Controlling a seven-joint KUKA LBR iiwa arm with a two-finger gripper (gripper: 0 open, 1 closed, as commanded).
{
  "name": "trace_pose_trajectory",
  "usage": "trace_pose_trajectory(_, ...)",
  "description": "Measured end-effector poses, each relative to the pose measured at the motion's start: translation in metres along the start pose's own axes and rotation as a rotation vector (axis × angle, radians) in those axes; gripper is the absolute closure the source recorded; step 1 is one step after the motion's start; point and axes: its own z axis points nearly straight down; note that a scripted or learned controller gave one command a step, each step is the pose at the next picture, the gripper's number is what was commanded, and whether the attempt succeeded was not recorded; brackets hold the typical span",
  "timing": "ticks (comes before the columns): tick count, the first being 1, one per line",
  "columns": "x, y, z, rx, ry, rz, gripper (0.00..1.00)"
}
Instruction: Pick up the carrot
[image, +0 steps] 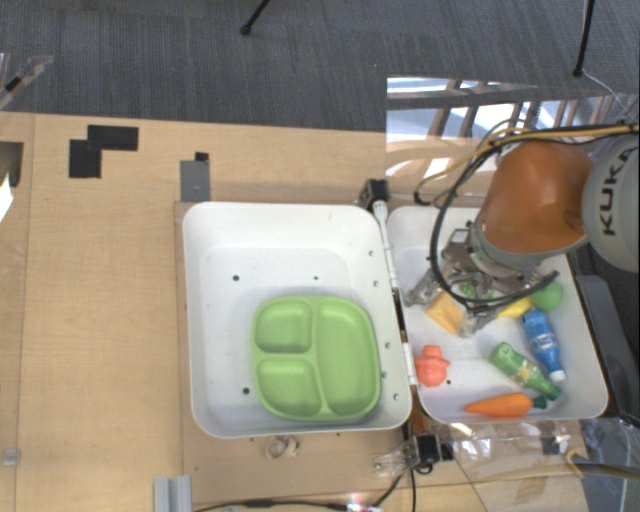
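Small orange plastic carrot (499, 405) lies flat at 6 o'clock in the right shallow white bin (592, 375), close to its front wall, touching the green bottle (521, 367). Likely light, rigid, slick; grip across the thicker middle. Claw (470, 290) hangs at 12 o'clock over the yellow block (446, 314), state cannot be told; little room by wall and bottle.

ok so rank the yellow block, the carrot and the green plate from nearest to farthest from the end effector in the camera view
1. Yellow block: right bin, just below-left of the end effector.
2. Carrot: same bin, along its near edge.
3. Green plate: left bin, across the divider.
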Motion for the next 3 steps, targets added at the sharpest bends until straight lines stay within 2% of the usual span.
trace_pose_trajectory(1,0.018,0.020,-0.001,0.004,-0.003,-0.202,0.00)
trace_pose_trajectory(2,0.014,0.017,-0.015,0.015,-0.010,-0.200,1.00)
trace_pose_trajectory(3,0.015,0.017,-0.015,0.013,-0.010,-0.200,0.00)
